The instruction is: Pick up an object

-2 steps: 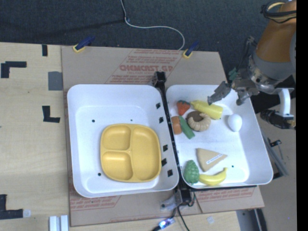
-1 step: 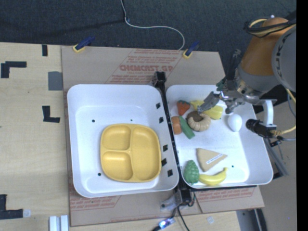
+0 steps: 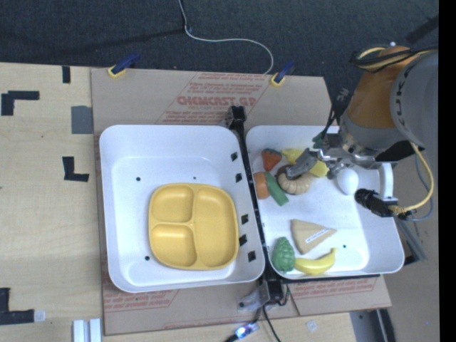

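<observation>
The right bin (image 3: 377, 251) holds several toy foods. At its back left lie an orange piece (image 3: 271, 159), a yellow piece (image 3: 293, 154), a beige ring (image 3: 294, 184), a green stick (image 3: 276, 193) and an orange block (image 3: 261, 185). A white egg (image 3: 347, 182) rests further right. At the front lie a tan wedge (image 3: 311, 235), a yellow banana (image 3: 315, 263) and a green bumpy fruit (image 3: 283, 254). My gripper (image 3: 306, 162) hangs low over the beige ring and the yellow piece, its dark fingers pointing left. The arm covers the back right of this bin.
The left bin (image 3: 121, 191) carries a yellow divided plate (image 3: 193, 226). Both bins stand on a cardboard sheet (image 3: 206, 95) held by blue and yellow clips. A white cable (image 3: 228, 40) runs across the dark floor behind.
</observation>
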Controlling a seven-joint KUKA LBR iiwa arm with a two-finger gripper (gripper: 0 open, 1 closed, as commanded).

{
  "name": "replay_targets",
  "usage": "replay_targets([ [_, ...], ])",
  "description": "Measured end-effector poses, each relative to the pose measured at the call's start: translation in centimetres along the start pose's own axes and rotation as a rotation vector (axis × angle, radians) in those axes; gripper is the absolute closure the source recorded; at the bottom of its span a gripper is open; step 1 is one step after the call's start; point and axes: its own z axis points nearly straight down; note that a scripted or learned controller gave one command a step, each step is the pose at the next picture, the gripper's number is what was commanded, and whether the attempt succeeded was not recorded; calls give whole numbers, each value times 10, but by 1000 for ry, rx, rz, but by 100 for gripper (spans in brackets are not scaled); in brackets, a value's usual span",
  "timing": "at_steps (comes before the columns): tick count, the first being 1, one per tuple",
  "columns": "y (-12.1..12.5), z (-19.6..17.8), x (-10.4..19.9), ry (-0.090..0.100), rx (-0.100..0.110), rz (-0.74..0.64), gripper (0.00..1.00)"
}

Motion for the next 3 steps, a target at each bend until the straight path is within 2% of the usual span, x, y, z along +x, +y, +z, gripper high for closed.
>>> replay_targets([
  [1, -2, 45, -4, 0, 1, 0, 0],
  [2, 0, 64, -4, -2, -8, 0, 0],
  [3, -2, 56, -3, 0, -4, -1, 100],
])
